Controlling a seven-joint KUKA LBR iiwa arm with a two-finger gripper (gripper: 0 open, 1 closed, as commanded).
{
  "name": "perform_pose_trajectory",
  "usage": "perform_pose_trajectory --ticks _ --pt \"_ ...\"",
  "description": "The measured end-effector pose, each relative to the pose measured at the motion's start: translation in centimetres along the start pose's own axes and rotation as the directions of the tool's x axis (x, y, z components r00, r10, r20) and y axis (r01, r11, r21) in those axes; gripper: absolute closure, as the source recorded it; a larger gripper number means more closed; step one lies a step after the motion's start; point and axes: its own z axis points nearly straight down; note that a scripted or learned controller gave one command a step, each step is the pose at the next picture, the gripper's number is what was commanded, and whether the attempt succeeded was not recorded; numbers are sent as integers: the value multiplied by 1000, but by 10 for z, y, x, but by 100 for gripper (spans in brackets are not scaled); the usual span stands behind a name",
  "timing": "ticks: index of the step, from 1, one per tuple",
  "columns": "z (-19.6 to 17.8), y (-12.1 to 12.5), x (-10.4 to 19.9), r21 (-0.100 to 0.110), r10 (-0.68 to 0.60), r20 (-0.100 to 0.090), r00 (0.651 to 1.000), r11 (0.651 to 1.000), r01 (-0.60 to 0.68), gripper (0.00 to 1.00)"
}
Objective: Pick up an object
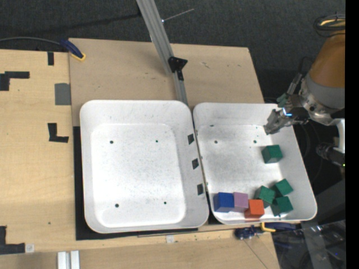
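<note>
**Gripper over right bin corner, nothing held; 7 blocks on bin floor**

Landmark: the right bin (235,116), the white tray nearer the arm.

The gripper (275,121) hangs over the far corner of the right bin on the arm's side, just inside its rim. Whether the fingers are spread or pressed together cannot be told at this size; no block is seen between them. The grey wrist and orange band sit just beyond the bin's rim on that side.

Objects in the right bin:
- 1 green block (272,153) lies alone on the bin floor, a short way nearer the camera than the gripper and apart from it. It is roughly cubic, so it has no clear long axis; its edges are turned slightly against the bin's walls.
- 6 more blocks are gathered along the bin's near wall: a blue block (224,201), a pale purple block (240,200) touching it, an orange block (256,207) just beside the purple one, and 3 green blocks (282,187) clustered toward the near corner on the arm's side. All look like small cubes with matte, solid colour; the 3 green ones are tilted at differing angles.

The left bin (90,116) adjoins the right bin on the side away from the arm. Both rest on the wooden table (33,161).
</note>
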Motion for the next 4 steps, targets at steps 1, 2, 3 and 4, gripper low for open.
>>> perform_pose_trajectory --ticks 1,2,3,4 --pt "3 -1 46 3 -3 -1 1000 1000 3 100" --pt "-2 12 99 2 -6 -2 1000 1000 6 100" --pt "-2 22 161 2 -6 -2 1000 1000 6 100" --pt "-5 26 215 2 -6 -2 1000 1000 6 100"
